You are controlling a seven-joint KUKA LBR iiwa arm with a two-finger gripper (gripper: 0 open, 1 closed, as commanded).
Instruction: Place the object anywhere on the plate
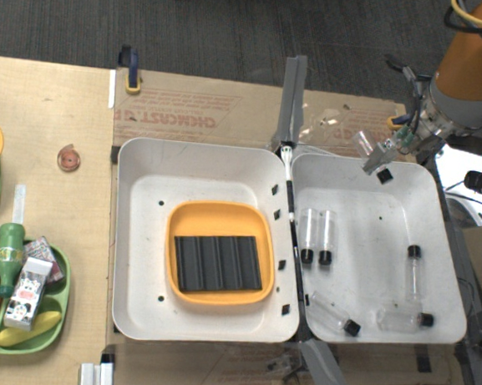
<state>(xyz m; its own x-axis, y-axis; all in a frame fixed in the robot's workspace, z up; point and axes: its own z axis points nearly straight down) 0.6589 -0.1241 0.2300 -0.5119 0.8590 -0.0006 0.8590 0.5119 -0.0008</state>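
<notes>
Two white bins sit side by side. The left bin holds an orange plate with a dark ridged block on it. The gripper, over the right bin's far edge, grasps a clear tube with a black cap; more tubes lie below
</notes>
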